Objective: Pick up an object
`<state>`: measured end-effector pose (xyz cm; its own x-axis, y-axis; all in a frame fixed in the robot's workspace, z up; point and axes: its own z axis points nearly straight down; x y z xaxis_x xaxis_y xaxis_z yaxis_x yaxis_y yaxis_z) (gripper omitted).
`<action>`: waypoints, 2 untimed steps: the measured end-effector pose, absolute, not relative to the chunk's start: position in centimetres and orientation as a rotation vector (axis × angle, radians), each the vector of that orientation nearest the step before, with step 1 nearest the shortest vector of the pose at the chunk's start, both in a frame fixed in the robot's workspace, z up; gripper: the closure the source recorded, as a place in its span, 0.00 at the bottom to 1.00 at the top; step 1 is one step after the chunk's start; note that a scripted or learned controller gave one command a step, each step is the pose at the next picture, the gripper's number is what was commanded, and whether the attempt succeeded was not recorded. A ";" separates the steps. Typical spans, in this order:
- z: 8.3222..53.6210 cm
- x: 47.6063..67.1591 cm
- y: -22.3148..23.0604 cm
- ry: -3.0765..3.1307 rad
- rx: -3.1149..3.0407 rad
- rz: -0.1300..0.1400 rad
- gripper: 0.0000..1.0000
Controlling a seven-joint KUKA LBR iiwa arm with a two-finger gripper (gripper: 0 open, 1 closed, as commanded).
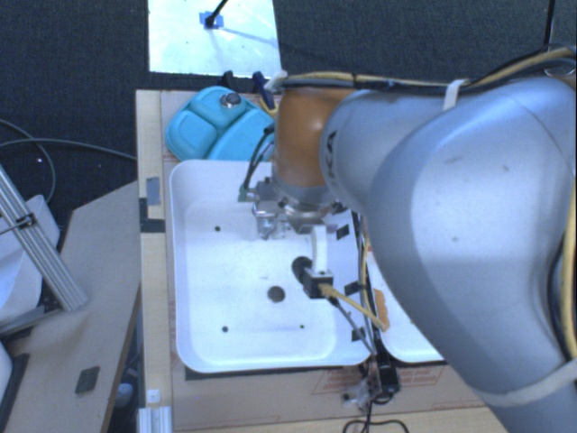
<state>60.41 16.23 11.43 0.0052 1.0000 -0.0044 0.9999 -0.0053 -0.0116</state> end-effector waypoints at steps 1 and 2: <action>8.3 52.2 18.2 -2.222 -2.218 0.004 1.00; 16.7 60.3 23.8 -2.235 -2.218 -0.025 1.00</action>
